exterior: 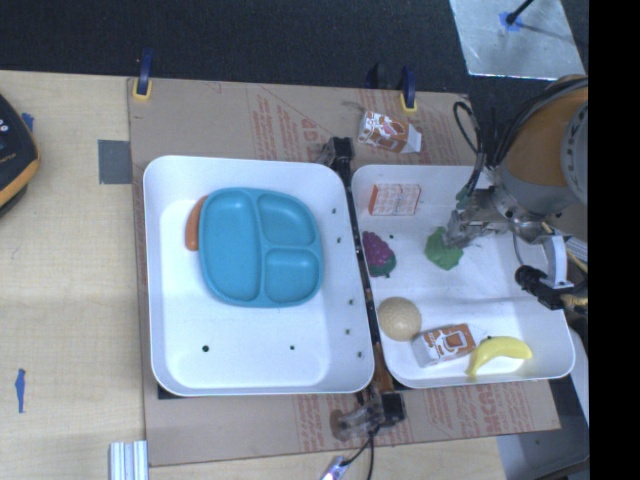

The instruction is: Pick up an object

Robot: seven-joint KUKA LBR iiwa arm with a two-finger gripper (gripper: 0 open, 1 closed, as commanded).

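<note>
The right bin [520, 373] holds a green leafy toy [444, 251], a purple grape bunch [378, 253], a tan round ball [400, 318], a yellow banana [499, 354], an orange-and-white carton [446, 343] and a flat orange-and-white box [393, 200]. My gripper [462, 227] hangs low over the green toy's upper right edge, right at it. The grey arm with its orange band [545, 148] comes in from the right.
In the left bin [170, 358] lies a blue divided plate [262, 246], with an orange sausage-like piece [191, 225] tucked under its left edge. A small snack packet [389, 133] lies on the cardboard behind the bins. Black cables loop near the arm.
</note>
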